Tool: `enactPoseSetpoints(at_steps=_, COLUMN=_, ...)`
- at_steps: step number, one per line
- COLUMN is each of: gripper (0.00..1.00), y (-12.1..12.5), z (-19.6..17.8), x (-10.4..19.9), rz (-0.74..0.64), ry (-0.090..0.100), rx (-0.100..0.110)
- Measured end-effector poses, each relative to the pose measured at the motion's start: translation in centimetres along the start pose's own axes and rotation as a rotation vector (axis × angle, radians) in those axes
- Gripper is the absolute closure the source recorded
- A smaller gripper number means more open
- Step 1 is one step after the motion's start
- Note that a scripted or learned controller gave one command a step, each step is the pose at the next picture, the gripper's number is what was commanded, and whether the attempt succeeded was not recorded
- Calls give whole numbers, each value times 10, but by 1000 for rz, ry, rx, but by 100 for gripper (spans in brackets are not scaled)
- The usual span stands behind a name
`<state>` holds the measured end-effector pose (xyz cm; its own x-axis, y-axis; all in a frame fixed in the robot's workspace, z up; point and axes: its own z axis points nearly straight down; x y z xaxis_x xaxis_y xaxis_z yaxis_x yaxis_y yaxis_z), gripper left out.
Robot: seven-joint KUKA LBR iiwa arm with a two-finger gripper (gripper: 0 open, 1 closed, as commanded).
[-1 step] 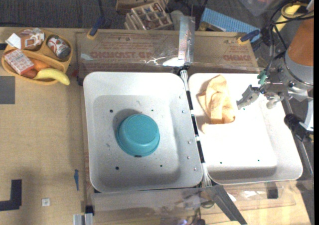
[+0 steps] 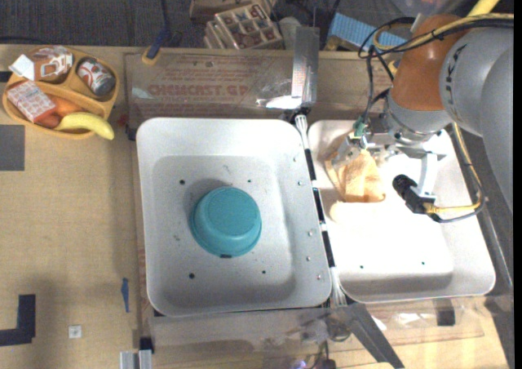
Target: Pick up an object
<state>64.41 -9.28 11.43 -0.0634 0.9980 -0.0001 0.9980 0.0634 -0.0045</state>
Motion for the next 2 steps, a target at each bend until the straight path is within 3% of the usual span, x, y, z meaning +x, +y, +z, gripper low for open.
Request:
enactPoseSetpoints(at_steps=1, gripper=0, y=23, z=26, x=-5, rz=-151, ry=-2, rx=-7)
enactPoseSetpoints(at_steps=2, gripper=100, y=24, z=18, x=-6, rz=-150, ry=-4, rx=-10)
